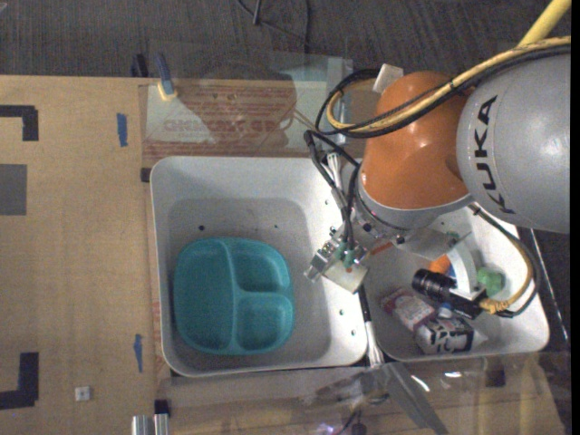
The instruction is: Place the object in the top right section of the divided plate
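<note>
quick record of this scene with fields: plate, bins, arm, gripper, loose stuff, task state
plate: teal divided plate, three sections, lying flat in the left bin
left bin: white, holds the plate
right bin: white, holds the loose things
arm: grey with orange band, reaching in over the right bin
gripper: above the left bin's right edge, beside the plate
loose things: pinkish packet, pale can, green piece, orange piece
task state: nothing on the plate yet
</note>
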Motion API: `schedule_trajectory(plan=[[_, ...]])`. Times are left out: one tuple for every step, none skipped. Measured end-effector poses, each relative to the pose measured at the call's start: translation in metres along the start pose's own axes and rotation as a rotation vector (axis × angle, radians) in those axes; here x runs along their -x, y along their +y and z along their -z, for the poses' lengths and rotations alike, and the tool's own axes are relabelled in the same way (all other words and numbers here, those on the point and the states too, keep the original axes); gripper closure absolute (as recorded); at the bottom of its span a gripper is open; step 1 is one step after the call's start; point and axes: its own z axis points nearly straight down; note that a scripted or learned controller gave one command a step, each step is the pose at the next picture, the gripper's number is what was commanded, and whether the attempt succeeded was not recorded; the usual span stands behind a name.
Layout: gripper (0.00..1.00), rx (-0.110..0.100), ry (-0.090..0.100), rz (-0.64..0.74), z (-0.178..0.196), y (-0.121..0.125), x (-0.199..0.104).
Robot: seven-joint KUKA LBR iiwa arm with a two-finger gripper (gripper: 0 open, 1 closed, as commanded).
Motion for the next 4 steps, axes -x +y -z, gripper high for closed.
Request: schedule_trajectory(plan=[[1.0,0.004,-0.004,0.128,-0.01,0.054,-0.028],[1.0,-0.001,0.0,0.248,-0.029,0.031,-0.048],[1.0,0.0,0.0,0.565,-0.043,0.001,-0.042],[1.0,0.006,-0.007,0.834,0.02,0.045,-0.043]])
